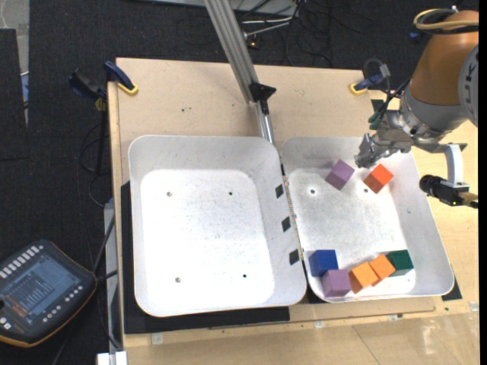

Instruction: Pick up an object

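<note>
My two-finger claw hangs over the far part of the right shallow white bin; can't tell if it's apart or together. Small purple cube sits just beside it, small orange cube near too. By the near wall: blue cube, 2nd purple cube, 2nd orange cube, green cube, packed close. Mid-floor is bare. Left white bin lies alongside.
</note>
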Robot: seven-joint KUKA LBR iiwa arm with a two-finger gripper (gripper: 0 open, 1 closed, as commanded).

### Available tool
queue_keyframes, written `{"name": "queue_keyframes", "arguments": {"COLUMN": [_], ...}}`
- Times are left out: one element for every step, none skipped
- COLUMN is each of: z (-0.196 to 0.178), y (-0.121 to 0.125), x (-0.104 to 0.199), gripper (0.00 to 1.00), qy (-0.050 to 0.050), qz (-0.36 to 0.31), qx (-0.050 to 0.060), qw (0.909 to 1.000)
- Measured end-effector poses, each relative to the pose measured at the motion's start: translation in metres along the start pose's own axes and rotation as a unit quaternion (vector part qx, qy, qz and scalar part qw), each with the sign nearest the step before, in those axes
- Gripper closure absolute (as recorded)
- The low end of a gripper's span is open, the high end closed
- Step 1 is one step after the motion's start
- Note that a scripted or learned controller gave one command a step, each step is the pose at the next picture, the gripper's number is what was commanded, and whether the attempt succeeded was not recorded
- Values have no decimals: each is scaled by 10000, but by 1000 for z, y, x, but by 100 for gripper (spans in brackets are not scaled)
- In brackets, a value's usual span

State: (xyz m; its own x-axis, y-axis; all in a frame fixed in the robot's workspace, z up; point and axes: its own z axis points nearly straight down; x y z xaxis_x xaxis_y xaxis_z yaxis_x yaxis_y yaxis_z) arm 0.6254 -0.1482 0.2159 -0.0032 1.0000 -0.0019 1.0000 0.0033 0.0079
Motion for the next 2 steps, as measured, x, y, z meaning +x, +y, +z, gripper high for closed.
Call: {"name": "queue_keyframes", "arguments": {"z": [-14, -24], "y": [7, 13], "x": [51, 103], "gripper": [100, 100], "qy": [16, 19], "qz": [-23, -25], "qx": [20, 24], "qw": [10000, 10000]}}
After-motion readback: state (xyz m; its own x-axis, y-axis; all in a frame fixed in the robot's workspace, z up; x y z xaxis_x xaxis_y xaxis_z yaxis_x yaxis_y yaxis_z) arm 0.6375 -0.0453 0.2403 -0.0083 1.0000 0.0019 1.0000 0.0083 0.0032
